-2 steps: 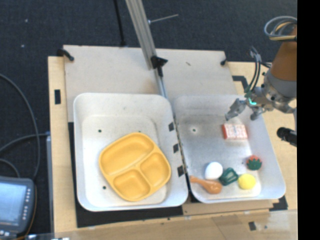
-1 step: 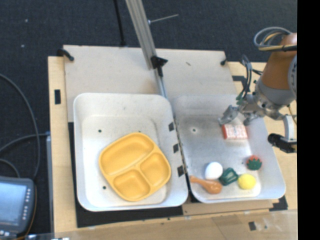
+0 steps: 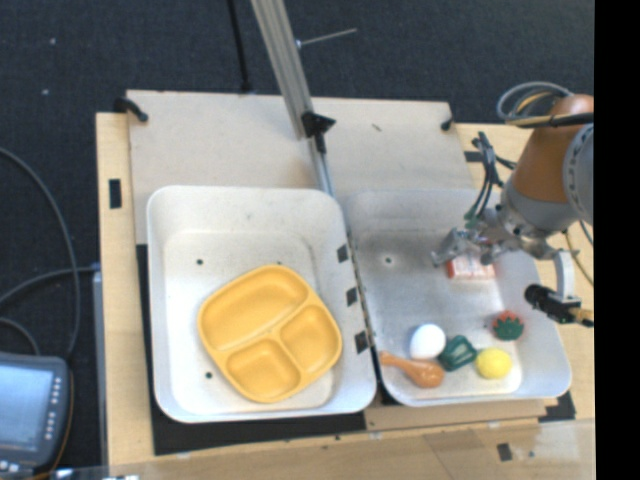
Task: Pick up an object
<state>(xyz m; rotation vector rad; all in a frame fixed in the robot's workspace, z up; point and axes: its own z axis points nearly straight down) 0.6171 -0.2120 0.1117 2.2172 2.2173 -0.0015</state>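
My gripper point(image 3: 468, 252) hangs low over the right bin point(image 3: 400, 238), near its middle right. Right beneath it lies a small red and white object point(image 3: 470, 268), partly covered by the gripper. Along the bin's front lie a white ball point(image 3: 427, 341), a dark green piece point(image 3: 458, 352), a yellow ball point(image 3: 493, 363), an orange-brown spoon-like piece point(image 3: 415, 369) and a small red and green piece point(image 3: 508, 325).
The left bin point(image 3: 190, 218) holds a yellow divided plate point(image 3: 268, 332). A metal pole point(image 3: 285, 58) slants up from the bench behind the bins. The arm's orange band point(image 3: 548, 163) is at the right edge, with cables around it.
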